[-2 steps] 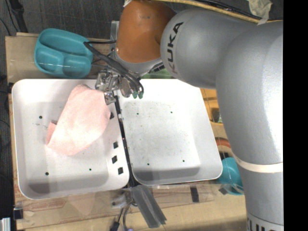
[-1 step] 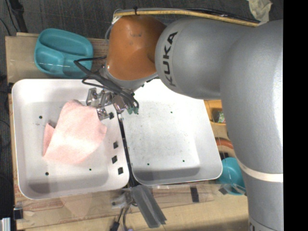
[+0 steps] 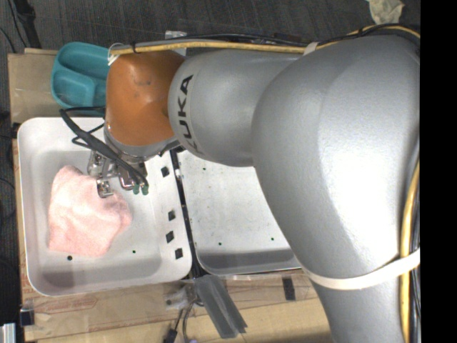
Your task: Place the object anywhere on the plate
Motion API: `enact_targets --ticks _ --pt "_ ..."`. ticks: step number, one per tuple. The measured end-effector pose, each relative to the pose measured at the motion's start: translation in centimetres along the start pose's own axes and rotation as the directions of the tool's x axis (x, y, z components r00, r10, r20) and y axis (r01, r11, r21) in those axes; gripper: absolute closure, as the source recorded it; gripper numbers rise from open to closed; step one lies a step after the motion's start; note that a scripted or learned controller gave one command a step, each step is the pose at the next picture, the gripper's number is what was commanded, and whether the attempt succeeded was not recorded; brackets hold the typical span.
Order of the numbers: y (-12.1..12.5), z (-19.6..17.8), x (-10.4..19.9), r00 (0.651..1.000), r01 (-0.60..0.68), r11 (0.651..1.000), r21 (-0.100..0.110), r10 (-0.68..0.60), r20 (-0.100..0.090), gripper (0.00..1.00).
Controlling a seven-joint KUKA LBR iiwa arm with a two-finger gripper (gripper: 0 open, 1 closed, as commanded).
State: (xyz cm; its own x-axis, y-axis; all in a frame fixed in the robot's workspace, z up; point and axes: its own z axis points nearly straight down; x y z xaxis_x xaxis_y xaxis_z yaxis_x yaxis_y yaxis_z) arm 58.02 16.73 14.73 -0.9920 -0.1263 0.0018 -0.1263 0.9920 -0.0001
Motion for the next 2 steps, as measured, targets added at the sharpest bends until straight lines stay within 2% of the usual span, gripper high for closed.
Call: enact_targets --ticks 1,2 --pt "-4.5 -5.3 1.0 0.975 0.222 0.975 0.002 -0.222 0.007 1.0" --pt "3.0 1.4 5.2 0.999 0.051 0.999 0.0 -0.051 0.0 1.0"
